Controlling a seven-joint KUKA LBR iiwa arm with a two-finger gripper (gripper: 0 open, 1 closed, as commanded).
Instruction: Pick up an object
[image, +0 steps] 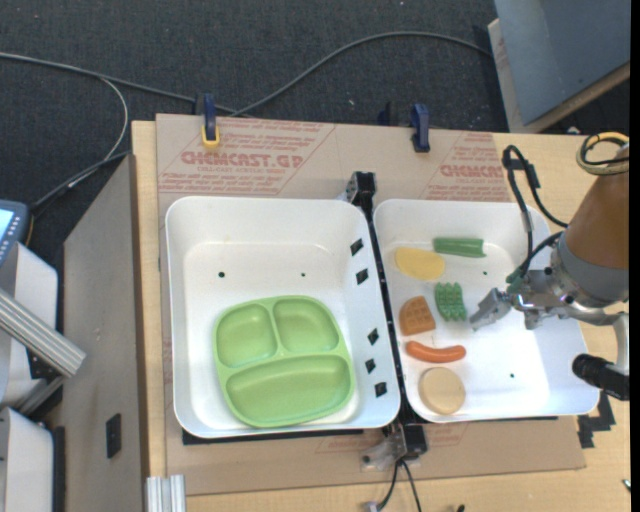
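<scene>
the left bin (190, 300) holds a green tray (285, 358) toward its 6 o'clock side. in the right bin (540, 385), from 12 round to 6 o'clock, lie a green pickle (459, 246), a yellow piece (419, 263), a green ridged block (450, 301), a brown waffle (417, 316), a red sausage (436, 351) and a tan bun (441, 390). at 3 o'clock of the block hangs the claw (492, 308), just beside it; whether it is wide or narrow i cannot tell, and nothing shows gripped in it.
</scene>
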